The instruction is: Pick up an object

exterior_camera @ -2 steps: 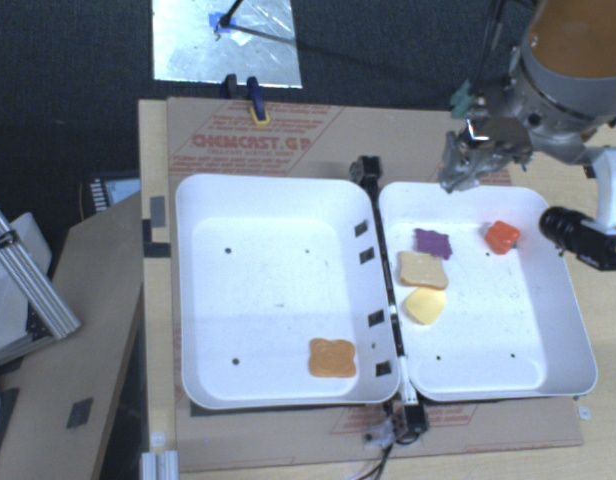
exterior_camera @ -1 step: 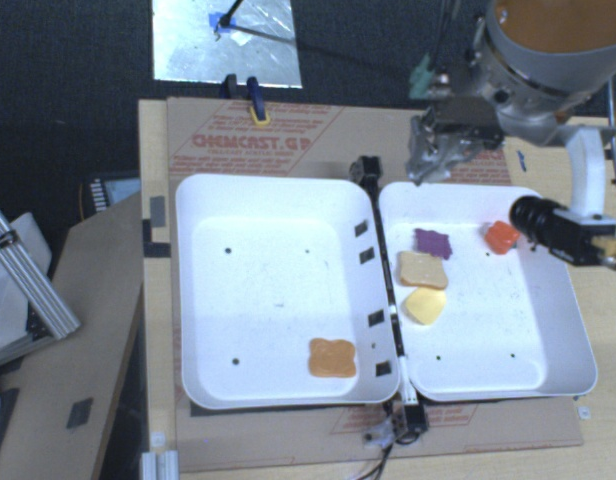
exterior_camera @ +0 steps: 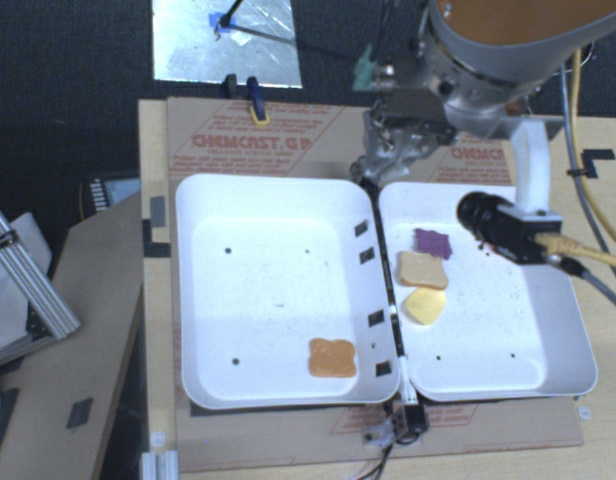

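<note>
Nearest the camera, at the bottom of the frame, an orange piece point(exterior_camera: 332, 358) lies alone in the lower right corner of the left bin point(exterior_camera: 218, 298). Just across the divider, in the right bin point(exterior_camera: 508, 368), 3 more items sit in a tight column close to that bin's left wall: a yellow piece point(exterior_camera: 425, 306) lowest, a tan slice point(exterior_camera: 422, 270) touching it above, and a purple piece point(exterior_camera: 432, 242) just above the slice. A black cylinder point(exterior_camera: 500, 226) on a white bracket juts over the right bin from the right edge of the frame.

Farther up, the gripper point(exterior_camera: 380, 173) hangs over the top end of the divider, between the 2 bins' upper rims. It carries nothing, and how wide it stands cannot be told from here. The arm point(exterior_camera: 518, 23) fills the upper right of the frame.

In my judgement the task is at the approach step: no object is lifted yet. The next move calls for choosing a target, shifting the gripper over it and descending. The orange piece looks the easiest, standing apart from everything; the 3 in the right bin crowd each other.

Beyond the bins, the brown board point(exterior_camera: 288, 138) reads "CHEMCAST", with what looks like "GP" after it. The same word shows partly hidden at upper right.
</note>
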Motion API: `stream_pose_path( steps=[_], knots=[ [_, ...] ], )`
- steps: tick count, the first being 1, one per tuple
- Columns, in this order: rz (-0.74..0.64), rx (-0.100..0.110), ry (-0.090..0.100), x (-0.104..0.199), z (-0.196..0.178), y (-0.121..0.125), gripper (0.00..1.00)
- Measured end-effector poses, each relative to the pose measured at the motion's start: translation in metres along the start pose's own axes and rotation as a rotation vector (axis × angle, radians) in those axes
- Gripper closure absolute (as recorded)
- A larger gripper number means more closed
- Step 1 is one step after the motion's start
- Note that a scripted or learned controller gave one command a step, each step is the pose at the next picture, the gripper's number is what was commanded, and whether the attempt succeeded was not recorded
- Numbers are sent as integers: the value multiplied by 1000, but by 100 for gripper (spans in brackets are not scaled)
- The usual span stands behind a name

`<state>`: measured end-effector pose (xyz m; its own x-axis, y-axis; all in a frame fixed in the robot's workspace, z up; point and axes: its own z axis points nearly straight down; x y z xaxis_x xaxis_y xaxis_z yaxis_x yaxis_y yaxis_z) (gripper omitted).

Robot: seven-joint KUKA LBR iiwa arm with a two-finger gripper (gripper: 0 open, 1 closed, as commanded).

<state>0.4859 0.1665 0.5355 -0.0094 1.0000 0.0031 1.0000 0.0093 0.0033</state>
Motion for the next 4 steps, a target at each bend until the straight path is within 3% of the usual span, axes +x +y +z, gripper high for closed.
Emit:
stream_pose_path(
  steps=[1, 2, 3, 4],
  knots=[
    [7, 17, -8, 16, 179, -1, 100],
    [2, -10, 2, 70, 101, 72, 100],
    [5, 6, -3, 48, 124, 9, 100],
    [9, 18, -9, 40, 337, -3, 100]
  ],
)
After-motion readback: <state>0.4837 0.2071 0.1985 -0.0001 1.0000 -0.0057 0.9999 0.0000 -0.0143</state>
